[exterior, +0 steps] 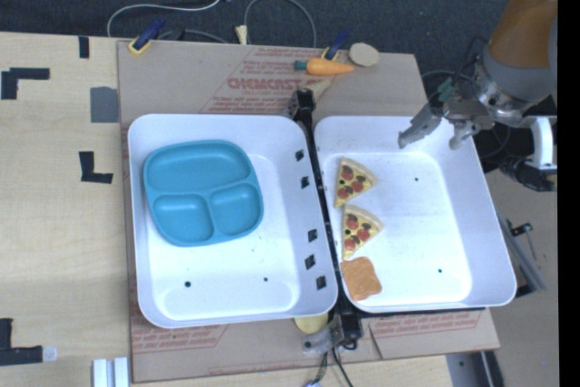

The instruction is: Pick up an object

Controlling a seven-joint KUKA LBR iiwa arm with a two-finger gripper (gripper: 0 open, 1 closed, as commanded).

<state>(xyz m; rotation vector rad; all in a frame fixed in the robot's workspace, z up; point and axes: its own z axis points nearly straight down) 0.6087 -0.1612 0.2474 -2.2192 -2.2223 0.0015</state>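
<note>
In the right bin (453, 222), along its left side, lie two pizza slices (352, 181) (359, 229) and a piece of toast (362, 277). My gripper (438, 130) hangs over the bin's far right corner, well away from the food. Its two grey fingers (418, 128) are spread apart with nothing between them. The left bin (181, 295) holds a blue divided plate (203, 192).
A toy carrot (328, 65) and a beige round piece (364, 55) lie on the cardboard behind the bins. Black clips (303, 104) run along the seam between the bins. Cables trail across the dark floor at the back.
</note>
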